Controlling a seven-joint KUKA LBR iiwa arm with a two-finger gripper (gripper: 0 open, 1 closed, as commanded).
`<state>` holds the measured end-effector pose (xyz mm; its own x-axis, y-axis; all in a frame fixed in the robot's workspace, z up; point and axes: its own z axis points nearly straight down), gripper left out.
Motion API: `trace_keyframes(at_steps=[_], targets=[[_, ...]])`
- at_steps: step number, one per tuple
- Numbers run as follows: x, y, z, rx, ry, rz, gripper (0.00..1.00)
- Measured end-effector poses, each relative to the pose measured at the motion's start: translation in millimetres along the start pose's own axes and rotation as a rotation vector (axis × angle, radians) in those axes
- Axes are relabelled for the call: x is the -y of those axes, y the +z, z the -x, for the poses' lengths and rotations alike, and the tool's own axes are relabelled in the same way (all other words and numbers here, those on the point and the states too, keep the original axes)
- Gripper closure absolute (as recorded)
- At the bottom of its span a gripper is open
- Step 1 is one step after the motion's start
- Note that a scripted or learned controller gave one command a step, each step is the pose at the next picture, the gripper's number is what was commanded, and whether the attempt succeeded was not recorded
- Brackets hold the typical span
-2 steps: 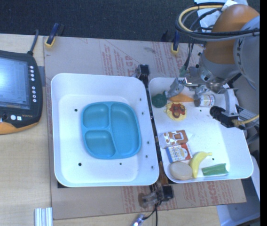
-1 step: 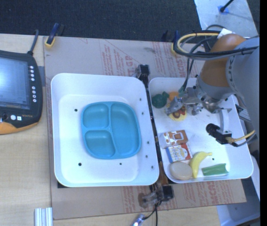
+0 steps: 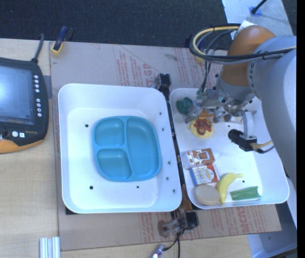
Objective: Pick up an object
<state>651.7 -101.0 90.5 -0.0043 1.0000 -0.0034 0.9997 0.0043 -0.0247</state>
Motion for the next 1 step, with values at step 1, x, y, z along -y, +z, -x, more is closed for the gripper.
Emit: trace_keyframes(at_steps=[1], targets=[[-2.0,-13.4,0.1,0.001,-0.002,0.007,1.00]])
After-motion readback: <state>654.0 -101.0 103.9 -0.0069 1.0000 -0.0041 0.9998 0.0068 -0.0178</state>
